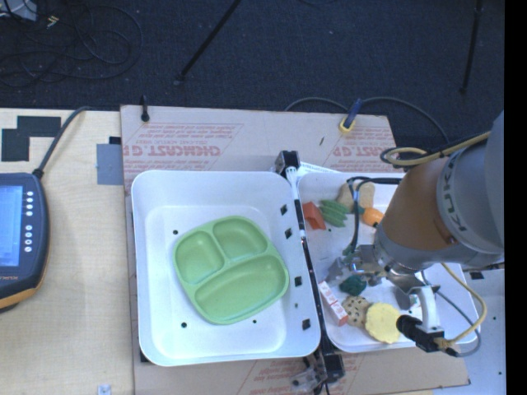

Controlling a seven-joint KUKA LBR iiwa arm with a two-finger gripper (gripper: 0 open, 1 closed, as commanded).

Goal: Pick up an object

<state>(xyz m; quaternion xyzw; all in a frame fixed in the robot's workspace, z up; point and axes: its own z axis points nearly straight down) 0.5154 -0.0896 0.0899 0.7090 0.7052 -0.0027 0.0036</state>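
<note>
My gripper reaches down into the right bin, near its middle, under the grey arm with the orange band. A small dark green object lies just below it, close to it or touching; I cannot tell which. Around it lie a tan spotted block, a yellow round piece and a red and white box. Farther back are an orange-red piece, a green leafy toy, a small orange ball and a beige item.
The left bin holds a light green divided plate. A black divider rail runs between the bins. A handheld control pad rests on the bench at the far left. Cables trail off the arm near the right bin's front corner.
</note>
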